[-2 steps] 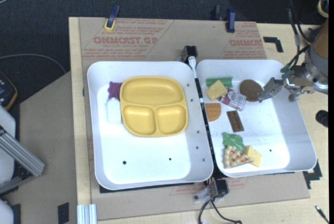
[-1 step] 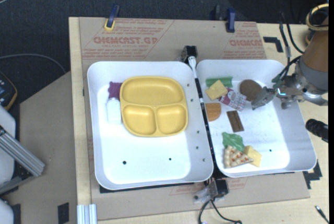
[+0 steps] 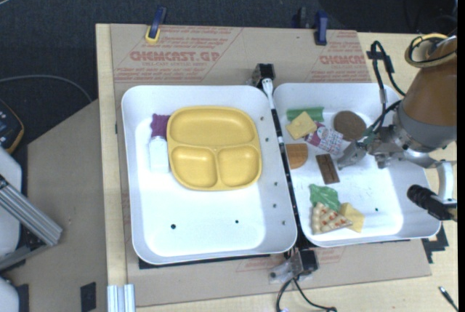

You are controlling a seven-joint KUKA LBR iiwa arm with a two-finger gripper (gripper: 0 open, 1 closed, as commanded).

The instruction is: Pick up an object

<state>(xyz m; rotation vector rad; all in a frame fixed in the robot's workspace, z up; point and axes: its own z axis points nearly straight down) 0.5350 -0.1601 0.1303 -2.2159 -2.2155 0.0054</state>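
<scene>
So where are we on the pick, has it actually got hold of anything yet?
Nothing looks picked yet. The gripper is low in the right bin, beside the small wrapped packet and brown round piece; I can't tell if its fingers have closed on anything. The chocolate bar, pizza slice and yellow divided tray lie untouched. Grasp and lift remain.

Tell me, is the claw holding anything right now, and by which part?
It cannot be told. The claw sits low in the right bin, beside the small wrapped packet and the brown round piece, but nothing is visibly lifted or gripped.
</scene>
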